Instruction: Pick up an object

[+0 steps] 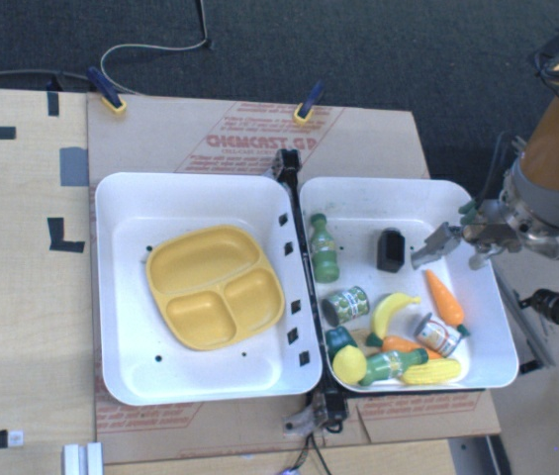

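Gripper (454,246) at three o'clock of right bin (410,192), fingers spread apart, nothing between; black block (390,250) just beside, carrot (444,298) toward five

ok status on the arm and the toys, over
Gripper jaws open, holding nothing, above right white bin. Orange plastic carrot lies just below it. Small black block beside.

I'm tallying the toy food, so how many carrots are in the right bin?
2. One carrot lies near the right wall of the right bin; a smaller carrot lies in the pile below the banana. More may be hidden in that pile.
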`<control>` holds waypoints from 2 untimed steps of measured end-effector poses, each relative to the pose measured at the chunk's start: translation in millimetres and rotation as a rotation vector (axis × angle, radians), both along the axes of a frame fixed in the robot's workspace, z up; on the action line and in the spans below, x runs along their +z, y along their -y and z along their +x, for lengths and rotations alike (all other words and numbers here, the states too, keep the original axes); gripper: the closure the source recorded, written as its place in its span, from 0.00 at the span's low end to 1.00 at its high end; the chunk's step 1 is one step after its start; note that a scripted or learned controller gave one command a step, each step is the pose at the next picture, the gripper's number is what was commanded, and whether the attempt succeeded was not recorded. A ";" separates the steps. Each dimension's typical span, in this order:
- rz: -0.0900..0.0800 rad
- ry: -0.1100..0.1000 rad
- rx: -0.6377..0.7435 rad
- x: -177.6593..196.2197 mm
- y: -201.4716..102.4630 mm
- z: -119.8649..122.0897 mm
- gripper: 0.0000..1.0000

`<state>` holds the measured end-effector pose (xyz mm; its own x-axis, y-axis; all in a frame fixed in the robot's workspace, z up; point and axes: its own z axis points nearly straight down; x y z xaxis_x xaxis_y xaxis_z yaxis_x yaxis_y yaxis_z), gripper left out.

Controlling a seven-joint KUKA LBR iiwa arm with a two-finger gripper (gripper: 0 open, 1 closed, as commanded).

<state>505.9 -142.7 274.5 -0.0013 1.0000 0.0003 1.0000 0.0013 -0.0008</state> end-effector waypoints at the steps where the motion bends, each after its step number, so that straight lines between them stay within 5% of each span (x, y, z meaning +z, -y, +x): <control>1: 0.000 -0.002 0.001 -78.5 5.0 76.0 0.00; 2: -0.001 0.004 0.001 -187.4 9.5 105.5 0.00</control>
